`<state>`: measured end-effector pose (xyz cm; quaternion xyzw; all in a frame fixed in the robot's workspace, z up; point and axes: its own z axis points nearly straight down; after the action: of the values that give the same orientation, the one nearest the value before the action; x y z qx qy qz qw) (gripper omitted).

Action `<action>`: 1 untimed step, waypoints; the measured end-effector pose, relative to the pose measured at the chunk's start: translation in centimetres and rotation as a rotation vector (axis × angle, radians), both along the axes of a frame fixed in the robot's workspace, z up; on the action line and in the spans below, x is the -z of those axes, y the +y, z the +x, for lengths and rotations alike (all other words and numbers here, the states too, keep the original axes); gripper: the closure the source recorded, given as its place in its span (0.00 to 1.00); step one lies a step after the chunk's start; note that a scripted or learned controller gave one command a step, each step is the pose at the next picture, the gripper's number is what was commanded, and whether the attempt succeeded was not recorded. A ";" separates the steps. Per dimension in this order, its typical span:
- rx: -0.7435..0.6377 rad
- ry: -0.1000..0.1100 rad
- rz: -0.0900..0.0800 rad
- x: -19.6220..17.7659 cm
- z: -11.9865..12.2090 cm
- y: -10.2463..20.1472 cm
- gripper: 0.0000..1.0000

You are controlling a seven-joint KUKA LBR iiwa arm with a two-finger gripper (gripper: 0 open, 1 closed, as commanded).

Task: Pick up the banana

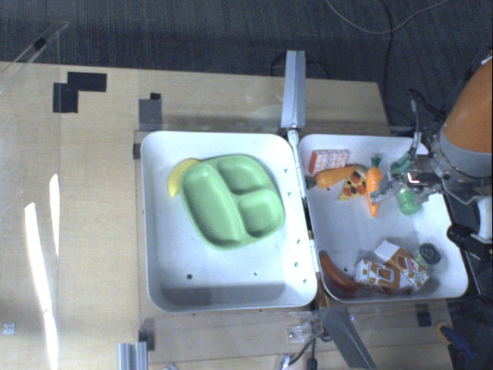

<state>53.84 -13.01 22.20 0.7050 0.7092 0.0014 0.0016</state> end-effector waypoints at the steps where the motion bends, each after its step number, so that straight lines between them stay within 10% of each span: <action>1: -0.182 -0.002 -0.002 2.3 3.4 -2.2 0.00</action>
<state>57.24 -15.26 19.87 0.6377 0.7703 0.0017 0.0030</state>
